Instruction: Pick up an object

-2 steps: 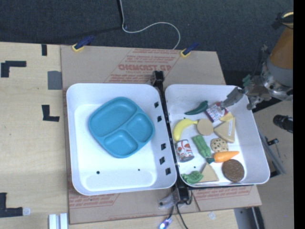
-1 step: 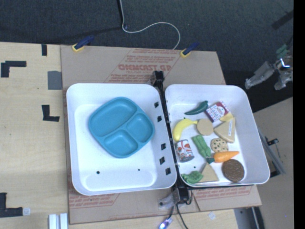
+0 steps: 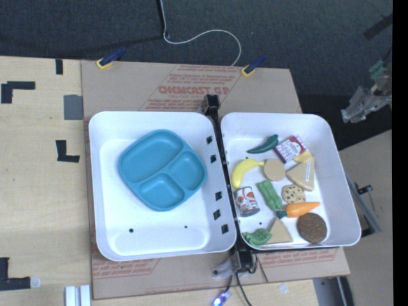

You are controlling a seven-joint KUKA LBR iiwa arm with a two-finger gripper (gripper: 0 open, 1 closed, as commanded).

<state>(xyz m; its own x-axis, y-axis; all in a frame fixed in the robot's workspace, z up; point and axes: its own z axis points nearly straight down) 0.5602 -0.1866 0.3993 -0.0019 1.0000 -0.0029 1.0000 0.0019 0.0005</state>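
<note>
Cardboard sheet [image 3: 191, 88] under two white bins [image 3: 102, 171]; dark carpet beyond; fingers [image 3: 364, 104] state unclear.

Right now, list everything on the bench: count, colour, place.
bins: 2, white, side by side on cardboard
tray: 1, blue, three compartments, in the left bin
banana: 1, yellow, right bin, left side
pepper: 1, dark green, right bin, top
packet: 1, red and white, right bin, top right
can: 1, red and white, right bin, below the banana
pod: 1, green, right bin, middle
carrot: 1, orange, right bin, lower right
cookie: 1, tan with dark chips, above the carrot
patty: 1, brown, right bin, bottom right
clamps: 2, blue and yellow, at the cardboard's top edge
cable: 1, white, on the dark floor above
arm: 1, grey, partly visible at the right edge, outside the bins
</note>
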